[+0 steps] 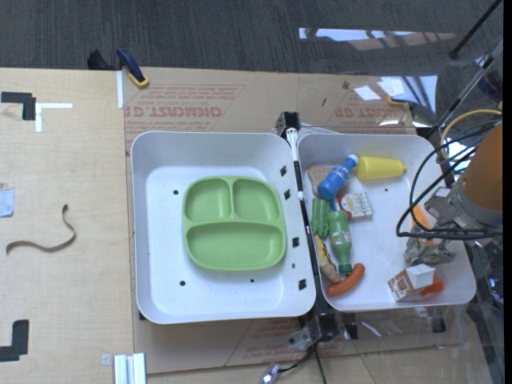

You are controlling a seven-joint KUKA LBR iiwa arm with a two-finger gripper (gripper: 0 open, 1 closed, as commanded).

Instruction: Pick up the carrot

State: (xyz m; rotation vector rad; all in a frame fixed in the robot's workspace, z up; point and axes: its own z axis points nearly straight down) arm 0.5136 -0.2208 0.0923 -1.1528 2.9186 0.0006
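Left bin point(152, 238): shallow, white, in the centre of the frame; it held a green divided plate point(234, 223) with three compartments, all bare.

Right bin point(384, 294): white, right of centre, its wall touching the left bin's along the middle seam; it held the loose goods.

Blue bottle point(336, 178): lay tilted in the upper left part of the right bin.

Green bottle point(339, 242): lay lengthwise along the left wall of the right bin, below the blue bottle.

Sausage point(346, 281): red-orange, curved, at the lower left of the right bin, just beside the green bottle's lower end.

Yellow squeeze bottle point(379, 167): lay on its side along the upper wall of the right bin.

Small carton point(359, 206): flat, white with a printed face, between the blue bottle and the bin's middle.

Carrot point(433, 288): judged to be the orange piece at the lower right of the right bin, touching a small white box point(415, 281); largely hidden, so the identification was unsure.

Gripper point(430, 249): at the right of the frame, low over the right side of the right bin, just above the white box; whether it was apart or together could not be told.

Step in hand: the approach; nothing was seen between its tips, so the grasp was judged not yet made.

Next move: would call for a descent onto the orange piece clear of the white box, and a closing across its narrow width.
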